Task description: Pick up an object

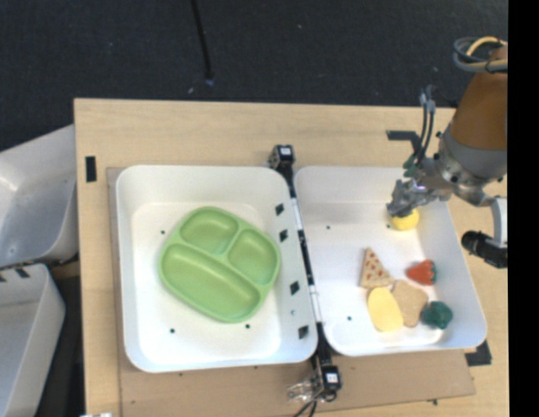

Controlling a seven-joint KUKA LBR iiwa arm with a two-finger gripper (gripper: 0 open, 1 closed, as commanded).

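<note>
Yellow object (406,221) lies directly under the hand (403,203); its grip state unclear.

No legible text, label, brand, number or sign appears on any surface or object in the camera view.

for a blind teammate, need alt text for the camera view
A grey and orange arm's gripper sits low over a small yellow object in the right white bin, which also holds a pizza-slice toy and other small items. The left bin holds a green divided plate.
</note>
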